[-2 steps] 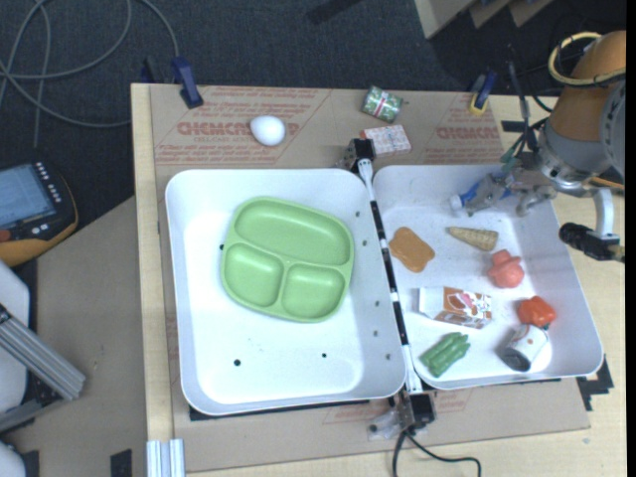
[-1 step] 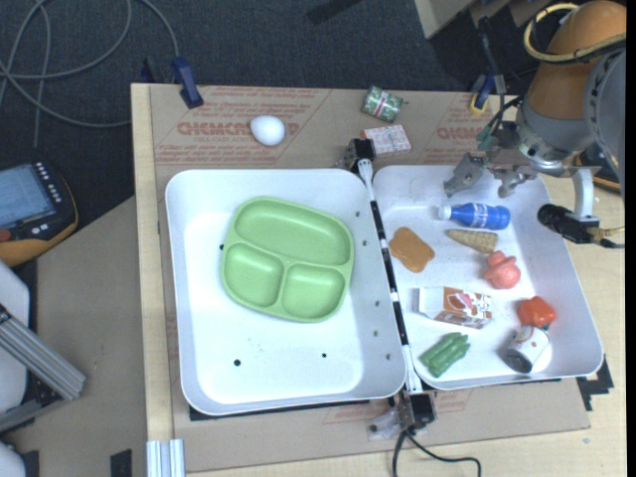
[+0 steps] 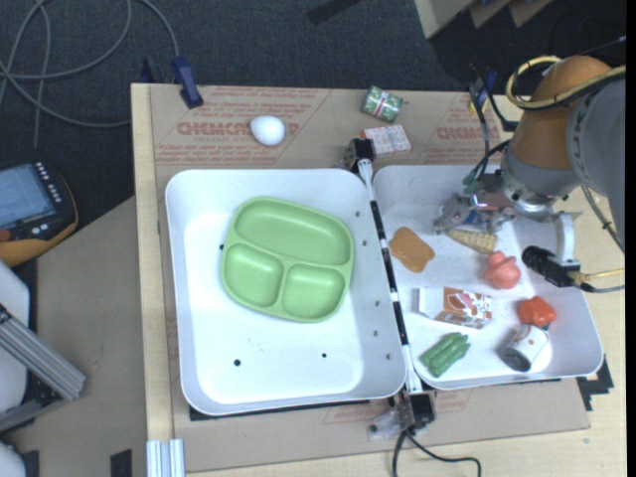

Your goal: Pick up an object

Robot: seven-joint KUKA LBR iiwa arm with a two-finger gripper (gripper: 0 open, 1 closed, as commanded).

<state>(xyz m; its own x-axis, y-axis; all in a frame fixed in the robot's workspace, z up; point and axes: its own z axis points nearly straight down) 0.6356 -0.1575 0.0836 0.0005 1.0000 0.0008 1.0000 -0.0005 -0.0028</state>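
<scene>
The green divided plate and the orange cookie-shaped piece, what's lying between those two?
In the camera view, the rims of the two white bins meet between the green divided plate and the orange cookie-shaped piece. No loose object lies on that stretch.

You're losing the arm (image 3: 586,117) off the right edge, so most of its body is cut away. The gripper (image 3: 475,210) sits low over the right bin (image 3: 586,351), too blurred to read. Under it, the cone-shaped item (image 3: 475,237) is partly covered. That handheld screen (image 3: 30,202) runs off the left edge too.
</scene>
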